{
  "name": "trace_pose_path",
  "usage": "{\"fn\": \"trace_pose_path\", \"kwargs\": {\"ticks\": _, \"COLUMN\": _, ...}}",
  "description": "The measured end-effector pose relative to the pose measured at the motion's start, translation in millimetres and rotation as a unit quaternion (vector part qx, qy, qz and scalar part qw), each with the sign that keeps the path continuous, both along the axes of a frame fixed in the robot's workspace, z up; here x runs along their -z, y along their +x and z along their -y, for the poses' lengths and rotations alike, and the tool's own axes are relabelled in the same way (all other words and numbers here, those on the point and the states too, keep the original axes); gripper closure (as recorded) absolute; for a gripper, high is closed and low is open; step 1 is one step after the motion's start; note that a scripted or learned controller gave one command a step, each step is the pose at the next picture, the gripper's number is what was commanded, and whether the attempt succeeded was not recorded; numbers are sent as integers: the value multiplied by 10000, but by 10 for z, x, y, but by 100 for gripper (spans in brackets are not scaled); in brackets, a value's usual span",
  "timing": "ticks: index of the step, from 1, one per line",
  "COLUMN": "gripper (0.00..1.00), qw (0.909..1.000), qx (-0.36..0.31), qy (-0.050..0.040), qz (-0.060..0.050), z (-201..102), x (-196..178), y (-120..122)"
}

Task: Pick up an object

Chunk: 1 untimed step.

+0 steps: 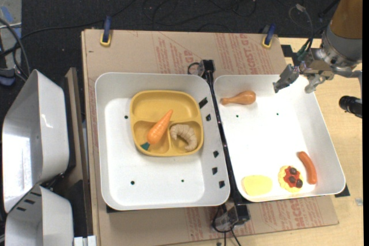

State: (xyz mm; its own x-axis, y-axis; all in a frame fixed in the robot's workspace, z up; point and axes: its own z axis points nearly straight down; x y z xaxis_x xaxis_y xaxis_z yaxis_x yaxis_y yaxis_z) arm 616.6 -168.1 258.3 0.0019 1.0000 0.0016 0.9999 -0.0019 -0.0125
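My gripper [298, 82] hangs over the far right corner of the right bin [271, 141], open, with nothing between its two dark fingers. A toy chicken drumstick [239, 99] lies in that bin to the gripper's left. Near the bin's front edge lie a yellow flat piece [256, 184], a small pizza-like piece [291, 177] and an orange sausage [307, 167]. In the left bin [121, 181] a yellow divided plate [144, 102] holds a carrot [159, 127] and a pale shrimp [184, 135].
The bins sit side by side on a cardboard-covered bench [167, 49] with yellow clamps [105, 38] at its back edge. White containers [31, 141] stand off the bench at the left. Cables lie on the dark floor behind.
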Motion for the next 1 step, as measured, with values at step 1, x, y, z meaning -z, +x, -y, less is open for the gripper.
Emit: {"fn": "trace_pose_path", "kwargs": {"ticks": 1, "gripper": 0, "qw": 10000, "qx": -13, "qy": -12, "qz": 63, "z": -5, "x": -79, "y": 22}}
